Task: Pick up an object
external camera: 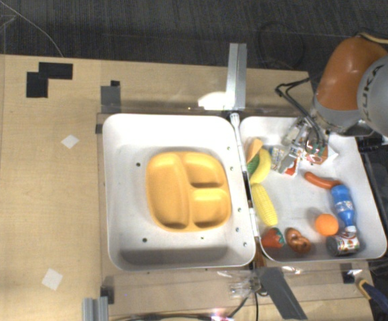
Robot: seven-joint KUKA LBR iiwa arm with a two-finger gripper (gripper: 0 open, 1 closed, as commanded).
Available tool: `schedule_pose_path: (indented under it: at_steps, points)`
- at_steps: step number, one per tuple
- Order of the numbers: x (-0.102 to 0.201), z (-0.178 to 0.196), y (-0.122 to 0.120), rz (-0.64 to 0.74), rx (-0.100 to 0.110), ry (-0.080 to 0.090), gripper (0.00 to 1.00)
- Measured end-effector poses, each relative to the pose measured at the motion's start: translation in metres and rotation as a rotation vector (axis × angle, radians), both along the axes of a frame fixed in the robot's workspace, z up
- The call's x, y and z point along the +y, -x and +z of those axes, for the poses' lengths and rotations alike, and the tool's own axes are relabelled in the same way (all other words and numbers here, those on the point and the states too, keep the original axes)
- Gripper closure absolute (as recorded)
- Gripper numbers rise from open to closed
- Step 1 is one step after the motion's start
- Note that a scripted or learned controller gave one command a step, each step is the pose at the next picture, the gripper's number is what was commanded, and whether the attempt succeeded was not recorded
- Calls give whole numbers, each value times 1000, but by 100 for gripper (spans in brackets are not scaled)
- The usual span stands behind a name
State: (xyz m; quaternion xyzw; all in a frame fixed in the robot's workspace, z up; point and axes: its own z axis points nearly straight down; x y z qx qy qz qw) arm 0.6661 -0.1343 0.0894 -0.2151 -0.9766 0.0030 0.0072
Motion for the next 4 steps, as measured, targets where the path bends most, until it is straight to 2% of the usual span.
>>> schedule_pose_path:
  at_steps: [1,2,3,4]
  points:
    - [11,63,9,-206,-29,-1,0]
    - [27,-1,13,-600,-27,1,0]
    - [16,0,87,-866,-27,0,0]
    - [16,-1,49,-979,-26,1,0]
